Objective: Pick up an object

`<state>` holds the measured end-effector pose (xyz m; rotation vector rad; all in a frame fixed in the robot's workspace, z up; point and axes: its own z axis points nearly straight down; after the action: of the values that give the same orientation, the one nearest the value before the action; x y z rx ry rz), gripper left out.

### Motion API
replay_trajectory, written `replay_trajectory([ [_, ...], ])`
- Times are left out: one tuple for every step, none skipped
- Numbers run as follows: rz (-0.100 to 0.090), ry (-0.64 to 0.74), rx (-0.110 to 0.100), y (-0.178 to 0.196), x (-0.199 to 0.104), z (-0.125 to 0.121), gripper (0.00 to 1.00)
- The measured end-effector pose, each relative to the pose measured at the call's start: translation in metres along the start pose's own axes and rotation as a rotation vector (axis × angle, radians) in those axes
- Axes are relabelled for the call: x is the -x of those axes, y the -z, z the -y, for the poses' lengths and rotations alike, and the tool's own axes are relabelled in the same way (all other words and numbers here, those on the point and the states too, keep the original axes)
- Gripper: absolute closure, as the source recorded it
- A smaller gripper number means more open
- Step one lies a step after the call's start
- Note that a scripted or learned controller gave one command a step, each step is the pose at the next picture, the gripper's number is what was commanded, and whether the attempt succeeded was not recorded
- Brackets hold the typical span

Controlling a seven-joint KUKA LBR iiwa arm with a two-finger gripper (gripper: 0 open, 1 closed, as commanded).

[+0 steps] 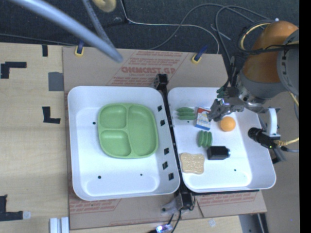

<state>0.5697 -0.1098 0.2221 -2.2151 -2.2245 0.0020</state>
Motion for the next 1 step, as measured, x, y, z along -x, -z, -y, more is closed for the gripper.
replay_trajectory([
  [-0.001, 0.002, 0.001, 0.0080, -0.0492, 0.0047, 1.00],
])
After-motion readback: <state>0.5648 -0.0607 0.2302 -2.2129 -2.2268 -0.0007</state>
